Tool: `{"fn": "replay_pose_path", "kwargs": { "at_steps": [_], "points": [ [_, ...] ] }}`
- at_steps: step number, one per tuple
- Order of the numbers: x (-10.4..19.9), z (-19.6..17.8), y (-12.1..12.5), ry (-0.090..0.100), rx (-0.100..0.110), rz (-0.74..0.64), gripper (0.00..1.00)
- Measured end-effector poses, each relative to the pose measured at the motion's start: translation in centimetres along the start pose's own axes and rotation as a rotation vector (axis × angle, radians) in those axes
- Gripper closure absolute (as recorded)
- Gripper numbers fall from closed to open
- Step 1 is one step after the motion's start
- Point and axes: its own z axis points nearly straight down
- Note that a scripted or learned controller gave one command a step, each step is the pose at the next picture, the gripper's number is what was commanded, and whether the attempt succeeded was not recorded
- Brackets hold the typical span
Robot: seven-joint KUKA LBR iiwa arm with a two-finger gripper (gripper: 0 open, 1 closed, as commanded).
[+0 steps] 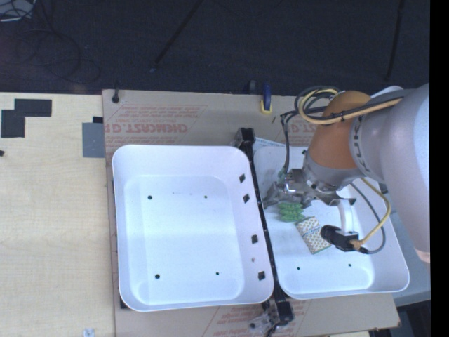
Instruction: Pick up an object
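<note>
My gripper is low in the right bin, near its left wall, with the grey arm and orange wrist band above it. A small green object lies on the bin floor just below the gripper, touching or nearly touching it. A small square pad with a dotted pattern lies a little further toward the front, beside the green object. The gripper's own body hides how it stands over the green object.
The left bin stands beside the right one, with a black divider rail between them. Both sit on a cardboard sheet on the wooden bench. The arm's bulk covers the right bin's back right part.
</note>
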Motion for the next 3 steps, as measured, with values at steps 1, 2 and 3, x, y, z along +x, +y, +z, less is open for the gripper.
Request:
{"fn": "replay_pose_path", "kwargs": {
  "at_steps": [1, 2, 3],
  "points": [
    [-0.2, -1.4, -0.1, -0.001, -0.001, 0.005, 1.00],
    [-0.4, -2.3, -0.1, 0.000, 0.001, 0.010, 1.00],
    [-0.6, -3.2, -0.2, 0.000, 0.003, 0.014, 1.00]
  ]
}}
